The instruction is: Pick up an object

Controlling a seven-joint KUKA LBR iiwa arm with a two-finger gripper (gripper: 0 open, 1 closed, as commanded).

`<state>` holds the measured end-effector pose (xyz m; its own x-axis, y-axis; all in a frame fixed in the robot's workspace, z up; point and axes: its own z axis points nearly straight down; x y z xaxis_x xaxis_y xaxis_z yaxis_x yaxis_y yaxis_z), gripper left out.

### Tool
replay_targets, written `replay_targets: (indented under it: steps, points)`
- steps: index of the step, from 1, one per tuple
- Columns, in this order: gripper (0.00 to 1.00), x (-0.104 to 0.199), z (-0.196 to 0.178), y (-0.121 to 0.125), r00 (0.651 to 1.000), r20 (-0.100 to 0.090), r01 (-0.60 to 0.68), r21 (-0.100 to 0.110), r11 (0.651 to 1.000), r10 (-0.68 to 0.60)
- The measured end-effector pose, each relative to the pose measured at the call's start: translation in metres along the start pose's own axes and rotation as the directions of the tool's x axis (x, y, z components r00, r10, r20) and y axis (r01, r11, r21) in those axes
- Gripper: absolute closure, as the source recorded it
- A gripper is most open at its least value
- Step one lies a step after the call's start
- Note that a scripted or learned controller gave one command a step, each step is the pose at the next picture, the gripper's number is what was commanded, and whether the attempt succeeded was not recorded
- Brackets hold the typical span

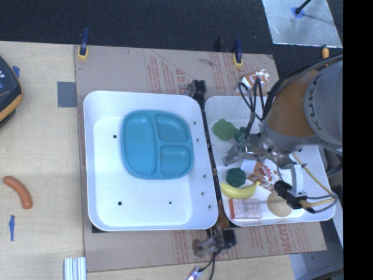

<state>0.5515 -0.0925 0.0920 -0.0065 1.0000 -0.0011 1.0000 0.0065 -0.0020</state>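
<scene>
Two fingers point(240, 154) splayed above green toy point(236, 175).

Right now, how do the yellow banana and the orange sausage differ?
The yellow banana lies inside the right white bin, crowded among other items; the orange sausage lies alone on the bare wooden bench, outside both bins. Banana is yellow, sausage orange-red. Both are elongated and slightly curved.

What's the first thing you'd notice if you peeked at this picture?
The big blue divided plate sitting in the left white bin grabs the eye first. Next comes the grey and orange robot arm leaning over the right bin, which is crowded with toy food like a yellow banana. A lone sausage lies on the bench, far left.
</scene>
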Motion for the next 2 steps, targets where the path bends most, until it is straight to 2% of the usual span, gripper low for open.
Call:
replay_targets:
  steps: [1, 2]
  points:
    - [0.0, -0.035, 0.0, 0.101, 1.0, -0.001, -0.002, 0.0, 1.0, 0.002]
    - [0.0, -0.005, 0.0, 0.072, 1.0, -0.001, 0.0, 0.002, 1.0, 0.0]
